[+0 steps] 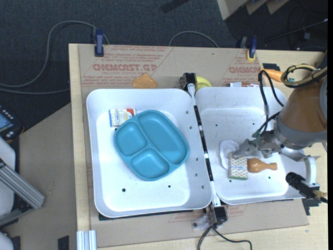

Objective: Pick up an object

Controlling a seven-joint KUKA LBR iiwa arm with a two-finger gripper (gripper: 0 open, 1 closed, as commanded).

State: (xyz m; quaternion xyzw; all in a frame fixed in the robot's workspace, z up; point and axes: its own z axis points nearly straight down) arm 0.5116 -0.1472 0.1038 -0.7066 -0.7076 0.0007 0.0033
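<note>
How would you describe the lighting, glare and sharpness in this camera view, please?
Camera view: lighting is even and soft; the white bins look bright but keep their detail, with faint sheen on the blue plate. Shadows are weak, just a soft one under the end effector. Sharpness is moderate: the board's red print is readable, while the small carton looks slightly soft.

A small flat packet with a green-and-white chequered pattern point(238, 167) lies tilted in the right shallow white bin point(229, 108), near its front left part. Just beside it, to its right, lies a tan wooden peg-shaped piece point(261, 166), on its side, its rounded thick end touching or almost touching the packet.
</note>
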